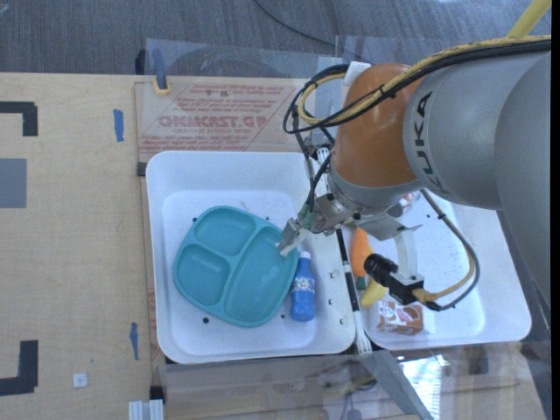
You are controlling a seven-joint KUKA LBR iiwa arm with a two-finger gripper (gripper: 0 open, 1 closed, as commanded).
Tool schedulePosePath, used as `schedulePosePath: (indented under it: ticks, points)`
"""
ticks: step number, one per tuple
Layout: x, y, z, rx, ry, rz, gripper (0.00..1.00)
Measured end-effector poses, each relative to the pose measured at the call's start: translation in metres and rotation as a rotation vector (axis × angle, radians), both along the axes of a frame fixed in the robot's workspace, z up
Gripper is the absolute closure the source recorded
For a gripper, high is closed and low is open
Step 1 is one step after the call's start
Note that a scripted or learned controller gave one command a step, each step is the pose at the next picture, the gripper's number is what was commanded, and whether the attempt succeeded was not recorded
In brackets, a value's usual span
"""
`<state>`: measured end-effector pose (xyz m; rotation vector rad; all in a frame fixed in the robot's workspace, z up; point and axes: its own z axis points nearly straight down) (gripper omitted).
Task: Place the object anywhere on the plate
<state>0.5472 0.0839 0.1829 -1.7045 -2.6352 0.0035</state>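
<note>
Gripper [291, 237] fingers hang over the right edge of the teal plate [233, 265], low in the left white bin [166, 199], but at this slant and size it cannot be told whether they are apart or together, nor whether anything sits between them. Just below and to the right of the fingertips, a small blue bottle [303, 290] with a white cap lies on the bin floor, touching or nearly touching the plate's right rim; it is not on the plate. That plate has three compartments and lies tilted toward the bin's lower left. Above the gripper, the arm's orange band [376, 138] and grey body [490, 121] cover much of the right white bin [499, 313], with black and yellow cables looping around the wrist. Partly seen in that right bin are an orange carrot-like piece [359, 250], a yellow item [374, 292] and a brownish packet [402, 318] near the front wall.
</note>
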Motion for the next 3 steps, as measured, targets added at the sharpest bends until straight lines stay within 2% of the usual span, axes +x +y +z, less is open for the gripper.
schedulePosePath:
  ticks: [1,2,3]
  points:
    - [-0.019,0.042,-0.085,0.003,-0.016,-0.002,0.0]
    - [0.051,0.045,-0.094,-0.01,0.003,-0.049,0.0]
    - [-0.01,0.071,-0.091,-0.02,-0.01,-0.183,0.0]
